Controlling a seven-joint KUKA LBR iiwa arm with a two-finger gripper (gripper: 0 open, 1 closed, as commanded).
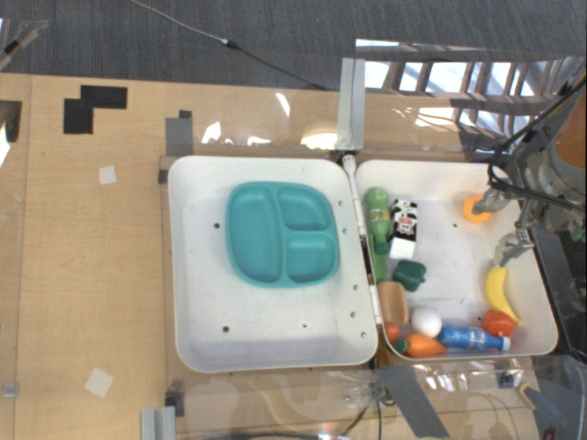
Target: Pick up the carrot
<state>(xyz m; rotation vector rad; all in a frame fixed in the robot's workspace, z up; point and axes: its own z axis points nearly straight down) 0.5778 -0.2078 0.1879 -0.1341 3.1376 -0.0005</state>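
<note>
A broad pale wooden bench (83, 273) carries two shallow white plastic bins side by side. The left bin (206, 337) holds a teal plastic plate with three compartments (281, 234), lying flat near the bin's middle. The right bin (440, 264) holds a scatter of small toys.

The grey robot arm with its orange band (564, 149) comes in at the right edge, over the far right corner of the right bin. Its two-finger gripper (514, 246) hangs just above the upper end of a yellow toy banana (498, 291); whether the fingers are parted or closed I cannot tell, and nothing is seen between them.

Along the left wall of the right bin lies a long green toy vegetable (376, 218), and just beside it a small black-and-white carton (403, 222). Below these sits a dark green toy pepper (409, 272), then a tan bread-like piece (393, 299). An orange ring-shaped toy (476, 209) lies near the far wall, close to the arm.

Along the near wall a blue plastic bottle with a white cap end (472, 339) lies on its side, with a red toy tomato (498, 323) at its right end, just below the banana. A white ball-shaped egg (426, 321) sits left of the bottle. The orange toy carrot (417, 345) lies in the near left corner of the right bin, just beneath the egg and touching the bottle's left end, well apart from the gripper.
</note>
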